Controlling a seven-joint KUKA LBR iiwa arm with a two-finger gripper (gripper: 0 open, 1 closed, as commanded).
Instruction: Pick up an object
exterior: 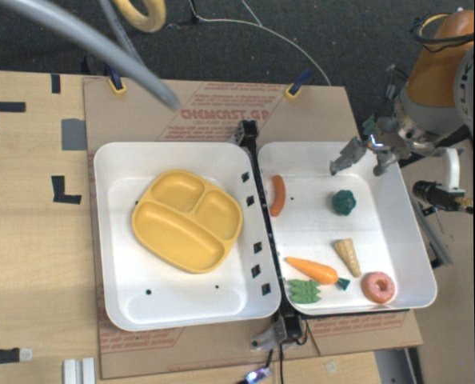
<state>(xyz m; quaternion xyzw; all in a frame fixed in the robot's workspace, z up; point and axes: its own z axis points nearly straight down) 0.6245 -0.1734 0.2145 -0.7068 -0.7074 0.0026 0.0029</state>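
The tool (364, 157) hangs over the far edge of the right bin (405, 214), its two fingers spread apart, nothing between them. Below it, near that bin's far right, sits a dark green lump (344, 202) (what it is, I can't tell). A sausage (277, 194) lies along the bin's left wall. Toward the near edge: an ice-cream cone (348, 255), a carrot (312, 270) with a leafy green piece (304, 291) just beside it, and a pink doughnut (378, 286) in the near right corner. In the left bin (113, 238) rests a yellow divided plate (188, 220), roughly central.
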